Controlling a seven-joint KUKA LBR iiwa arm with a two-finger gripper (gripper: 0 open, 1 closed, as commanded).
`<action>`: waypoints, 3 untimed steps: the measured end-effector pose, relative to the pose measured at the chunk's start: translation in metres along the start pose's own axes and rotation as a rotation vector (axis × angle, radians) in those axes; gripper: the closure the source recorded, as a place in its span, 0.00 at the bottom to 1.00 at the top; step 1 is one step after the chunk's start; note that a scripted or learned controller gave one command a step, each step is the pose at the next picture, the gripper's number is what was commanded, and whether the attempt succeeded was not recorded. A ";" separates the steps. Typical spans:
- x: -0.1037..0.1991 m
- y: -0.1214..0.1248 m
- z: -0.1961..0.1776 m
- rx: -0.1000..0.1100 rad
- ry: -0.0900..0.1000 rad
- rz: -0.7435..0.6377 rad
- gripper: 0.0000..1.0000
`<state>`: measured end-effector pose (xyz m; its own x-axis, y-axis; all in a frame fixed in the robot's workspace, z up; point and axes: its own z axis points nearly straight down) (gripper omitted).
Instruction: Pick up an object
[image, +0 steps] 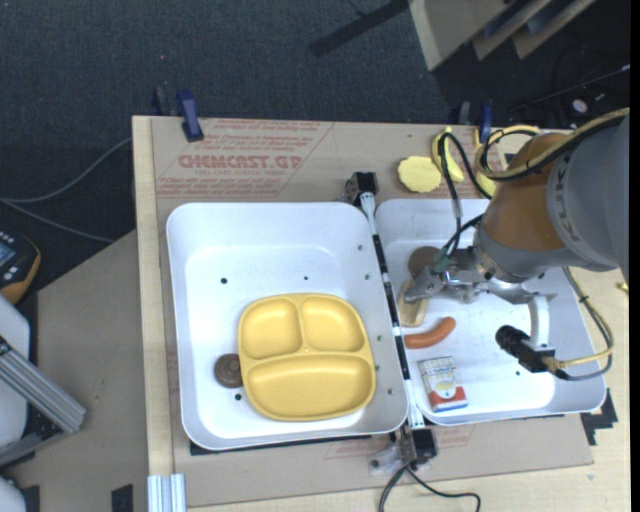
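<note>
Camera view shows me the sausage (431, 332) lying flat in the right bin (570, 395), its long axis near level across the frame, right end tipped slightly up, with a small carton (443, 385) just below it. The left bin (200, 250) holds a yellow divided plate (303, 355) and a brown disc (228, 371) at its left edge. I see the gripper (425, 283) just above-left of the sausage, apart from it; I cannot tell its finger state.

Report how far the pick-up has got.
Done: the arm has reached into the right bin. In hand: nothing visibly held; the pincer hangs low near the bin's left wall. Left: the hot dog and small carton lie unlifted.
</note>
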<state>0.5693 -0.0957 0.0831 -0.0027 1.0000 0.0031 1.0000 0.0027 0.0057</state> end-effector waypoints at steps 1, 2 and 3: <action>0.000 -0.044 -0.006 -0.004 -0.004 0.006 0.00; 0.001 -0.059 -0.006 -0.005 -0.004 0.005 0.00; 0.004 -0.057 -0.018 -0.010 0.000 0.003 1.00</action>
<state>0.5120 -0.0923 0.1006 0.0000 1.0000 0.0028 0.9999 -0.0001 0.0154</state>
